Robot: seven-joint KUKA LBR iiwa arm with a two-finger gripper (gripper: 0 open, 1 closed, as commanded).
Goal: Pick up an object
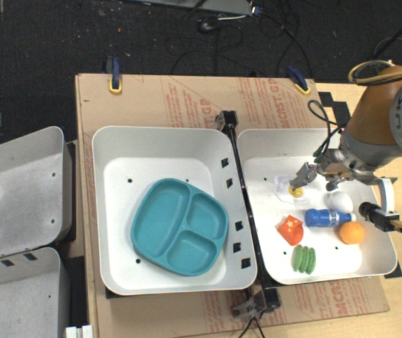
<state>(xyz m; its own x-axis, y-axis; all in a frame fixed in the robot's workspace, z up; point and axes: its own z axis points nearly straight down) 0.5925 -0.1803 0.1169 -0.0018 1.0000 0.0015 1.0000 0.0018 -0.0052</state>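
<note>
My gripper (317,180) hangs over the back of the right bin (267,153), its fingers spread open and nothing between them. Its left fingertip (300,180) is right beside a small pale object with a yellow spot (289,188). Just below the gripper lie a white rounded object (340,201) and a blue bottle (325,217) on its side. Further forward are a red piece (291,229), an orange ball (351,233) and a green item (303,258).
The left bin (116,153) holds a teal divided tray (179,225). A black divider (239,182) runs between the bins. White panels (17,182) lie off the bench to the left. Blue-and-yellow clamps (115,76) hold the board's back edge.
</note>
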